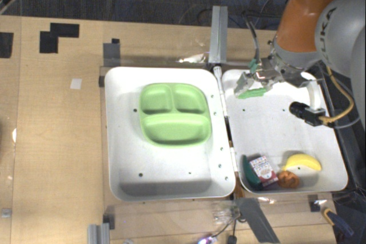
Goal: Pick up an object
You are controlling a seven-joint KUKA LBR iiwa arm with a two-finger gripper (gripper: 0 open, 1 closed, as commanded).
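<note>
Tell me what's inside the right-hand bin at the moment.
The right bin holds a banana, a small printed carton and a brownish item at its near edge, and a green piece below the gripper. Anything beneath the carton is covered.

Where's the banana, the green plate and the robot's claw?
banana [303,163]: camera view, middle of its yellow curve, right bin.
green plate [174,113]: camera view, centre ridge between its compartments, left bin.
claw [250,87]: camera view, between its fingertips, over the right bin's top corner.
</note>
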